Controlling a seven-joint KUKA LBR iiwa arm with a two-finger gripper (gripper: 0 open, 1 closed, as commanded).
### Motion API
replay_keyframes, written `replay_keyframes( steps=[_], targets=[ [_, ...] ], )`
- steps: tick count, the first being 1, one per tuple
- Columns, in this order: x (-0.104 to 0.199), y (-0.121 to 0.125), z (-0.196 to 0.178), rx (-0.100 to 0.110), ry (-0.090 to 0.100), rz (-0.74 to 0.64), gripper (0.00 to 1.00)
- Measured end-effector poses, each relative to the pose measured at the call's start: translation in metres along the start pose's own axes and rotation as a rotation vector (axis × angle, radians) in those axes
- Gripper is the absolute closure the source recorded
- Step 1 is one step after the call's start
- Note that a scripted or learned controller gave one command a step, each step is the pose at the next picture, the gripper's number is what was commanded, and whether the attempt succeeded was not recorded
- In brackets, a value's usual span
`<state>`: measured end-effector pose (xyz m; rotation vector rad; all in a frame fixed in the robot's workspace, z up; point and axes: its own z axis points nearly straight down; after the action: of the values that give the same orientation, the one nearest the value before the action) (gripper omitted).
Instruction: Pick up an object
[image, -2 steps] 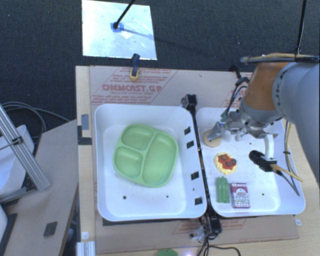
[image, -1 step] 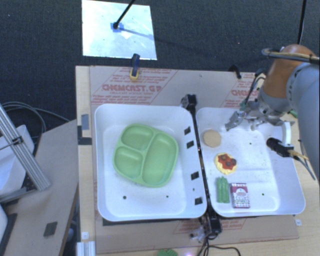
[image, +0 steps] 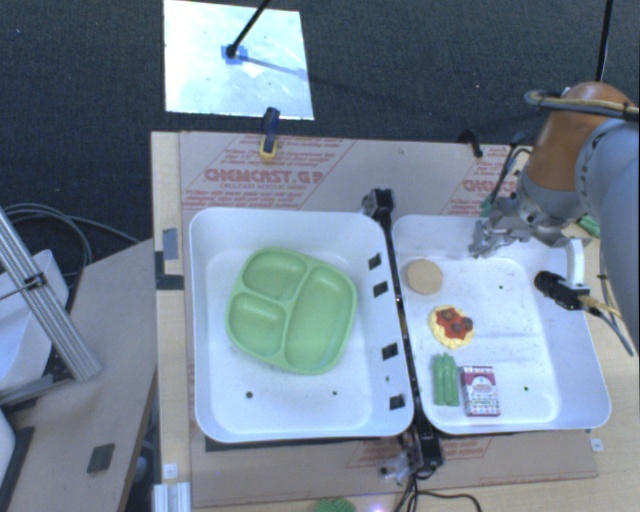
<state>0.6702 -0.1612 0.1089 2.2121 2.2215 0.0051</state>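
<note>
From my console, the far left of the camera view showed a slanted metal rail (image: 45, 305) and some grey cables (image: 60, 222) off the bench. The left bin (image: 215, 300) held a light green divided plate (image: 292, 310), lying flat near the bin's middle with its three compartments facing up. Above the bins I saw a yellow and blue clamp (image: 269, 135) on the edge of the board printed with red lettering (image: 262, 175). A black strip with clips (image: 390, 300) ran between the two bins.

In the right bin (image: 575, 395) I counted four small things. A round tan cookie (image: 424, 276) lay near the bin's upper left. Below it, apart from it, was a yellow piece topped with red (image: 452, 325). Nearer the front edge, a green bean pod (image: 444, 379) lay just beside a small red and white box (image: 481, 390); I could not tell whether those two touched.

The gripper (image: 487, 240) hung over the upper rim of the right bin, to the right of the cookie and well apart from the three lower things. Nothing showed between its fingers, and I could not tell whether the jaws were spread or pressed together at that size. The grey arm (image: 610, 160) with its orange band (image: 580, 110) came in from the right, and a black fitting with a white bracket (image: 565, 285) stuck out beneath it over the bin's right side.
</note>
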Motion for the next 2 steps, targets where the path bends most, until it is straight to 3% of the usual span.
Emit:
replay_keyframes(
  steps=[1, 2],
  targets=[
    [0.000, 0.000, 0.000, 0.001, 0.000, -0.002, 0.00],
    [0.000, 0.001, -0.012, -0.004, -0.002, -0.003, 1.00]
  ],
)
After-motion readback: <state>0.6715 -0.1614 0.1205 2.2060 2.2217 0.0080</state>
